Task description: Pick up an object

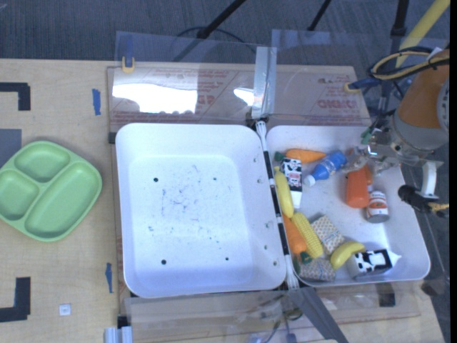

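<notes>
The pick looked barely begun: the gripper [373,151], its open-or-closed state impossible to tell, hung over the right bin [418,245] near an orange bottle [357,188], while every toy lay unlifted inside.

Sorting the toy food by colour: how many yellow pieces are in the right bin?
3. A long one lies along the bin's left wall, a corn cob sits just below it, and a banana lies near the front edge. The pile may hide others.
</notes>
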`<move>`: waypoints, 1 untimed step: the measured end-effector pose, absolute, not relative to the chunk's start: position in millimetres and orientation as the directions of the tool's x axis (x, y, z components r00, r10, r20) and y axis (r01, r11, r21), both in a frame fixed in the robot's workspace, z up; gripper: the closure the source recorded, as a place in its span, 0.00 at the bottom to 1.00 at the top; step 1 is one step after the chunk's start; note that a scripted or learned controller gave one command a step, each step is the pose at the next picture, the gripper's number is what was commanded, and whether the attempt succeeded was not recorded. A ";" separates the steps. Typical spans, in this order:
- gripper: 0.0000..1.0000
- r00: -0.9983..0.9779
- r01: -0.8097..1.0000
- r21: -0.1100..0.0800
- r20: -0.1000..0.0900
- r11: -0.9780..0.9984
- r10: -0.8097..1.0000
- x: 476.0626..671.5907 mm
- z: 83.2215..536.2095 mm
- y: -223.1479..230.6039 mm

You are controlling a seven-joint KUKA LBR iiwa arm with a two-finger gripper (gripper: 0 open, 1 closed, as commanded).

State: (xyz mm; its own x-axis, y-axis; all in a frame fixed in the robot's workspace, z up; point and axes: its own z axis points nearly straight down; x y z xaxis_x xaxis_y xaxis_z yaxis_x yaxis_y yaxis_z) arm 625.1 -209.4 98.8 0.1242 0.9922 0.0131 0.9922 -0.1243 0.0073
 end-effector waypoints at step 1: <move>1.00 0.135 0.991 0.002 -0.001 -0.135 0.991 658.7 204.9 -158.8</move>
